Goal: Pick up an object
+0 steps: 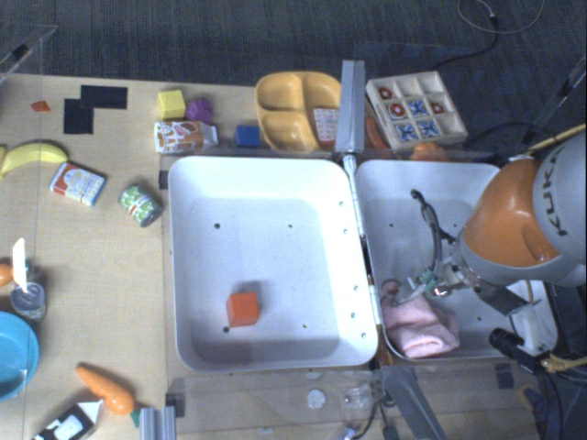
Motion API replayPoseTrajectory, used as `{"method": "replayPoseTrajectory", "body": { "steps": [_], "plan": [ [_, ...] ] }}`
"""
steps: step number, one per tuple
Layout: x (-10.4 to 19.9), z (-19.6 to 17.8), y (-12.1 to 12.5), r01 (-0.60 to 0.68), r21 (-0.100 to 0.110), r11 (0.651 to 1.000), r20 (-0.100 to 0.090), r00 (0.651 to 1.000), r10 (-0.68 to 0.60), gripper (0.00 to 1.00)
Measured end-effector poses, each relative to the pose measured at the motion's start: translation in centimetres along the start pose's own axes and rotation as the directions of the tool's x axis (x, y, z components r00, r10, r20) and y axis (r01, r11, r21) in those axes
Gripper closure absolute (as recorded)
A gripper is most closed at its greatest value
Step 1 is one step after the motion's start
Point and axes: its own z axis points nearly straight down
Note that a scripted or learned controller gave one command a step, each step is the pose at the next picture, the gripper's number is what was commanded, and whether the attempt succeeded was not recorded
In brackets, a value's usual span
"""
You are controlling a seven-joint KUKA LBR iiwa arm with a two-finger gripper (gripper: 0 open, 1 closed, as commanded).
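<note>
Hovering low over the pink cloth (pixel 419 326) at the right bin's (pixel 394 195) near-left corner, gripper (pixel 431 285) just above it; grip state impossible to tell. Best to centre over the cloth's bulk, away from the wall, then descend straight and close.

Dark grey carpet floor (pixel 229 16) lies beyond a pale wooden bench (pixel 92 273)

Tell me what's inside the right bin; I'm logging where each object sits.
In the right bin a pink object lies near the front left corner, with the pincer just above it. The arm covers the bin's right part, so anything there is hidden.
</note>
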Motion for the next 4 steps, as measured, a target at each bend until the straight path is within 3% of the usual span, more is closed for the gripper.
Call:
{"method": "replayPoseTrajectory", "body": {
  "steps": [1,2,3,4],
  "plan": [
    [0.0,-1.3,0.4,0.001,-0.010,1.000,0.003,1.000,-0.001,1.00],
    [1.7,-9.2,9.9,-0.228,0.016,0.973,-0.006,0.974,0.229,1.00],
    [0.3,-14.2,12.9,0.193,0.009,0.981,-0.009,0.981,-0.193,1.00],
    [-7.5,-15.7,13.4,-0.100,0.014,0.995,-0.005,0.995,0.100,1.00]
  ]
}}
